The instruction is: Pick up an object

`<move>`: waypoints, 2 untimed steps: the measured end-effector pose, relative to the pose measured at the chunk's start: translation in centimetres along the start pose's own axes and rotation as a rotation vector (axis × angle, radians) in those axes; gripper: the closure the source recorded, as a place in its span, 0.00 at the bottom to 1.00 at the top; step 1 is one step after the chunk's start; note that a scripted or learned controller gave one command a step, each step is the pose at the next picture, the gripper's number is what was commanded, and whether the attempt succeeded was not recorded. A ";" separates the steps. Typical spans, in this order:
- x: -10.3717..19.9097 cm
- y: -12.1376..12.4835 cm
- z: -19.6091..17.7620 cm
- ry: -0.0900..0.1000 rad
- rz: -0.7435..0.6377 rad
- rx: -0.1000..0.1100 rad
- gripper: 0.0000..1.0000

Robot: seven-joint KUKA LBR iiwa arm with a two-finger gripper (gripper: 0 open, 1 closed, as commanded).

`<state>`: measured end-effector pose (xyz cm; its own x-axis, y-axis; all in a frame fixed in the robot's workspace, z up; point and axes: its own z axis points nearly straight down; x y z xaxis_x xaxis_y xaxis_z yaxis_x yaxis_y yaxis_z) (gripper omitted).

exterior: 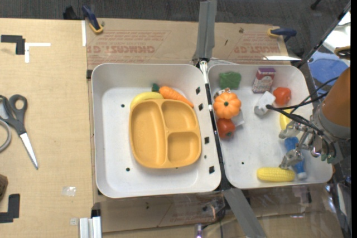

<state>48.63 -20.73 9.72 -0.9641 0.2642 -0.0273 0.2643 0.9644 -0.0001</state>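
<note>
Yellow and lying flat, the corn cob [275, 175] sits near the front edge of the right bin [245, 173], with its long axis running roughly left to right across the camera view. The jaws [295, 156] hang at the right side of that same bin, just above and to the right of the cob, with the metal fingers [290, 160] pointing down toward the bin floor. A small blue thing [292, 143] lies right among the fingers, and whether it is pinched between them or merely beside them I cannot tell; nor can I tell how far the jaws are spread, since the linkage and cables blur together there. My reading is that the blue piece is the nearest candidate for a pick, and the cob the next, lying a short way toward the front and left of the jaws. Further off in this bin are a small pumpkin [227, 104], a tomato [225, 127], a green piece [230, 79], a little carton [264, 79] and a red piece [282, 95], all well apart from the jaws. In the left bin [109, 136], a yellow divided plate [165, 134] rests with a carrot [175, 94] and a banana [144, 97] touching its far rim.
</note>
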 end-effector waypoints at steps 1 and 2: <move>-0.2 -0.5 0.1 0.006 0.034 -0.001 0.00; 0.9 3.2 0.0 0.002 0.041 -0.002 0.00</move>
